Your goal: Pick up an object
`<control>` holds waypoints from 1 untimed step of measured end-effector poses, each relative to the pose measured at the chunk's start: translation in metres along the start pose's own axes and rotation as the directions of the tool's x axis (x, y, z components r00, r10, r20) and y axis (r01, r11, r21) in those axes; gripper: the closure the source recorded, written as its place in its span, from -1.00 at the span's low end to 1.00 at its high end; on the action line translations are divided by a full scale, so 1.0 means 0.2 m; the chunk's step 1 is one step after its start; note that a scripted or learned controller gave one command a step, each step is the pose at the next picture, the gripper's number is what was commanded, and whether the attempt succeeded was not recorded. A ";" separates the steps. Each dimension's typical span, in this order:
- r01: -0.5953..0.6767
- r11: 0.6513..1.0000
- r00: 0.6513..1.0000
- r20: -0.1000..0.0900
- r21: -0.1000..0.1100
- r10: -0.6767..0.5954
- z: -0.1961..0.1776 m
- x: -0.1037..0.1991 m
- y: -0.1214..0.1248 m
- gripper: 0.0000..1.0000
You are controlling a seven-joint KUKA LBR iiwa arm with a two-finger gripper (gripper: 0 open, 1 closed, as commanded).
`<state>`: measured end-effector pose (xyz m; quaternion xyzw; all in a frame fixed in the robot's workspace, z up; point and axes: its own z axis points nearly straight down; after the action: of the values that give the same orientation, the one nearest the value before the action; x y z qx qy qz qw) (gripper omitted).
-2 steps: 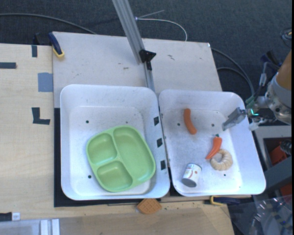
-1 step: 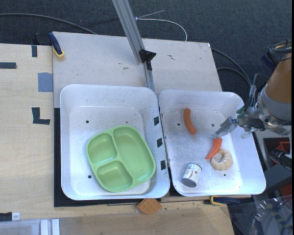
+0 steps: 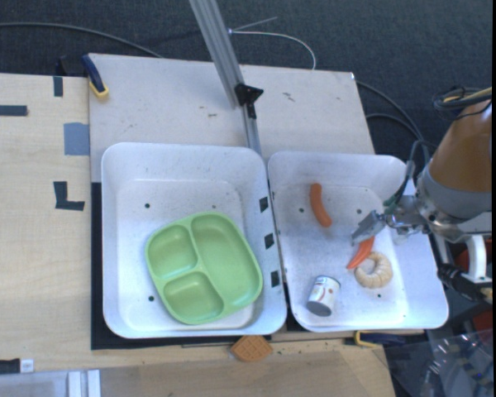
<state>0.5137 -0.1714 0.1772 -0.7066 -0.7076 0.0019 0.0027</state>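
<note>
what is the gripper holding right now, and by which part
Cannot be told for sure. The gripper sits right at the upper tip of the carrot in the right bin, but the view does not clearly show a grasp.

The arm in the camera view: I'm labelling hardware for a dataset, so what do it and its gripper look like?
The arm comes in at the right edge as a rounded body, with a broad orange-brown section above a grey wrist segment. The gripper is a small grey metal assembly with thin dark fingers. Dark cables loop beside the wrist, and a yellowish cable curves above the orange part.
</note>
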 end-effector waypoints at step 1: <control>-0.001 1.000 1.000 -0.001 0.002 0.001 0.32 -0.01 0.00 -1.00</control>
<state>0.5128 -0.1724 0.1125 -0.7068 -0.7074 0.0024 0.0036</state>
